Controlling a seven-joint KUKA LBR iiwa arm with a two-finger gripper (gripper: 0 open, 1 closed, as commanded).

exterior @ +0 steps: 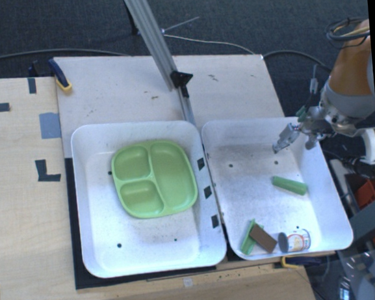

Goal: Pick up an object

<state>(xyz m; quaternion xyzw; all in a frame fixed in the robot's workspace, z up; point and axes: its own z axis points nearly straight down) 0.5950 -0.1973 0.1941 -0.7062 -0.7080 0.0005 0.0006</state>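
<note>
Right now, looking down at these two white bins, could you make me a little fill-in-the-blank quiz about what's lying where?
1. The green divided plate lies in the ____ bin.
2. The plate has ____ compartments.
3. The gripper hangs over the ____ bin.
4. The green stick lies in the right bin, ____ from the brown block.

Missing words: left; three; right; apart
</note>
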